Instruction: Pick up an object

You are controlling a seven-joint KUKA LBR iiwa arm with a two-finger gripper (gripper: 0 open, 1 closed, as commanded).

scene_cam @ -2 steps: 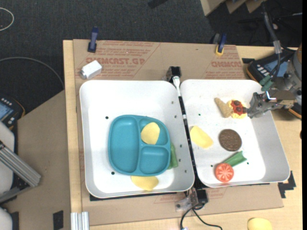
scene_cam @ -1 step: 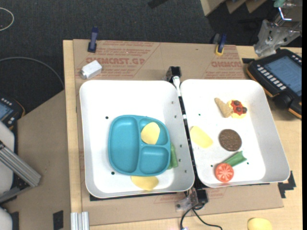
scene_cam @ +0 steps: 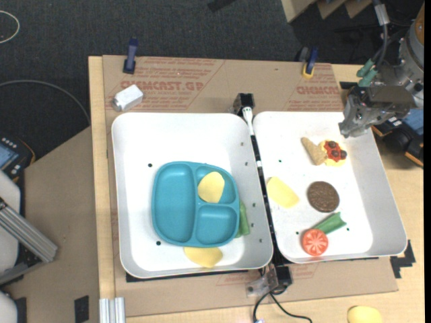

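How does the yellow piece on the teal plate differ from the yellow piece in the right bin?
The plate piece sits in a compartment of the teal plate in the left bin; the bin piece lies straight on the right bin floor. The plate piece looks rounder, the bin piece more angular and paler. Both are flat, yellow and similar in size.

Cardboard-topped bench [scene_cam: 202, 86] under two white bins [scene_cam: 135, 180]

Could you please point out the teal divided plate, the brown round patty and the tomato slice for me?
teal divided plate [scene_cam: 176, 204]: camera view, on its large left compartment.
brown round patty [scene_cam: 323, 196]: camera view, centre of its top face.
tomato slice [scene_cam: 314, 242]: camera view, middle of the red disc.
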